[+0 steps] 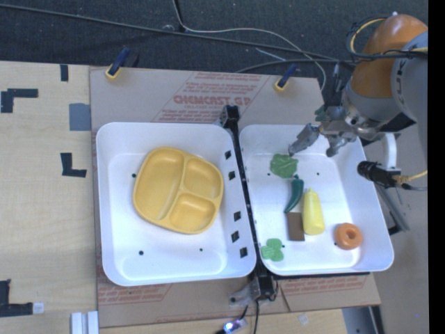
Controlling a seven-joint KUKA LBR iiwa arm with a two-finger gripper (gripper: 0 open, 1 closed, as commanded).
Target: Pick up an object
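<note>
yellow corn [313,212] | lying flat | right bin | beside a brown block, perhaps touching

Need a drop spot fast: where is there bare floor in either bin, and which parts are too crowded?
Left bin: bare along the near edge and the far left corner, around the yellow divided plate. Right bin: bare at the far left corner and between the yellow piece and the right wall. Crowded: the middle strip, from the green leafy piece under the gripper to the brown block.

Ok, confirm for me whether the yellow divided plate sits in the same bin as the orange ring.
No, the yellow divided plate lies in the left bin, the orange ring in the right bin.
</note>
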